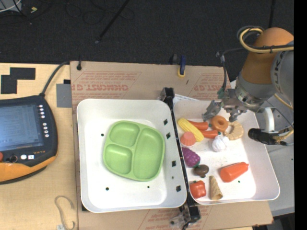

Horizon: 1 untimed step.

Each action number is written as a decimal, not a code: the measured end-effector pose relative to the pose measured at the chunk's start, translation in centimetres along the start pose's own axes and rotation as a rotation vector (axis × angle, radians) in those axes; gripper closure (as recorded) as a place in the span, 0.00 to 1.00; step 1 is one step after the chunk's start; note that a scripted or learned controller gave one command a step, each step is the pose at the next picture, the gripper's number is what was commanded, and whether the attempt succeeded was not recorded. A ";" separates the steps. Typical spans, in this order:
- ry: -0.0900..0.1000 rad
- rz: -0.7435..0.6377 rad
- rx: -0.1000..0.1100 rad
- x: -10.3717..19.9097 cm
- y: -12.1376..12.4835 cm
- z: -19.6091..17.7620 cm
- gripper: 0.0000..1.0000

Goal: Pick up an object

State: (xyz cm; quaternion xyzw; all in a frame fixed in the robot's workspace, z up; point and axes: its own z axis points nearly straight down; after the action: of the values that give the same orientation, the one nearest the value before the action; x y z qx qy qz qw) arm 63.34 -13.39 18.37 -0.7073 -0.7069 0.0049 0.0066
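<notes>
Mirrored print, unreadable, was noted on the cardboard [124,83]. The gripper [223,113] was seen with fingers spread wide over the glossy ring-shaped doughnut [220,123] in the right bin [264,176]; nothing was held.

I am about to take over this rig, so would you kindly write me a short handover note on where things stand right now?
Gripper: fingers spread open, low over the back of the right bin, straddling the orange ring-shaped toy; nothing is between them yet.
Right bin: yellow corn, pink round piece, white garlic-like piece, tan piece, purple piece, orange carrot, red piece, cone.
Left bin: green divided plate.
Done: approach to the toys.
Left: close on one object and lift it.
</notes>
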 end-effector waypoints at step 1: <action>-0.002 -0.001 -0.013 0.0 0.3 -0.9 0.00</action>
State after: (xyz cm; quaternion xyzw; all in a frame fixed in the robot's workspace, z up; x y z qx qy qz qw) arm 63.65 -13.41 19.22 -0.7068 -0.7075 0.0007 0.0014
